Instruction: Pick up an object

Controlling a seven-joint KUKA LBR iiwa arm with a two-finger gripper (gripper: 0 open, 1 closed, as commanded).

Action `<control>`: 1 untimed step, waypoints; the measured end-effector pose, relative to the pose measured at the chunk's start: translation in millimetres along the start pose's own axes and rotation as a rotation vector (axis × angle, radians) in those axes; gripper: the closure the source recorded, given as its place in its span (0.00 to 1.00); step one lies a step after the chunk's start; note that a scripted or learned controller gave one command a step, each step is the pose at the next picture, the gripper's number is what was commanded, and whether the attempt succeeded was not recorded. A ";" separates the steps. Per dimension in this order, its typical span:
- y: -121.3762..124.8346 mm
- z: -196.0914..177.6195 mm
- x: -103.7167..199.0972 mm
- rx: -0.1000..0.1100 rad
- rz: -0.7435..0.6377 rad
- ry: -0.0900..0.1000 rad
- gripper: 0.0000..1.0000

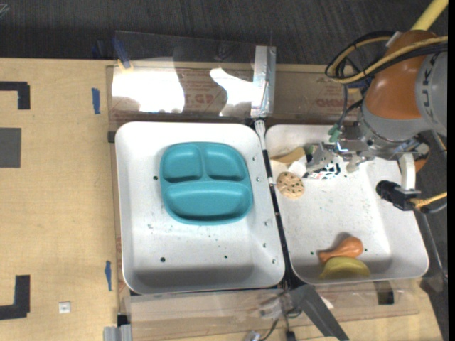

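A: We begin at the gripper [328,156], which hangs low over the far left part of the right bin [398,258], below the orange band [398,91] of the arm. Whether it is spread or drawn together we cannot tell; dark and white clutter beneath it masks the tips, and we see nothing clearly held.

B: Moving outward, what lies nearest?

A: Just beside it, toward the bin's left wall, we note a pale wedge-shaped item [286,155], and a little nearer the camera a round speckled cookie [290,184]. Well apart, at the near wall, a tan gourd-shaped toy [344,248] rests touching a yellow-green piece [344,266].

B: And the left bin [135,212]?

A: It carries a teal divided plate [206,182], lying flat at its middle, far from the tool.

B: Which object do we judge to be the target?

A: Probably the pale wedge or the cookie. To do the step well, we would centre over one item alone, keep clear of the divider between the bins, and descend straight. The cookie lies flat and thin, so we would expect a grasp across its rim to slip; the wedge offers more height. We would lift slowly and confirm that the thing rises.
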State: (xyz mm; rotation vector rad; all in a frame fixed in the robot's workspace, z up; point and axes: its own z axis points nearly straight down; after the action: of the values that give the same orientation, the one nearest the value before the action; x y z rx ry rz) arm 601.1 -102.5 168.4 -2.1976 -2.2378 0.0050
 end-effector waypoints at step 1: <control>25.1 53.6 -7.9 -0.033 -0.013 -0.007 0.00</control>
State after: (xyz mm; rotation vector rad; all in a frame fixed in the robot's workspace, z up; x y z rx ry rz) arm 626.1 -109.9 114.6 -2.2021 -2.2728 -0.0245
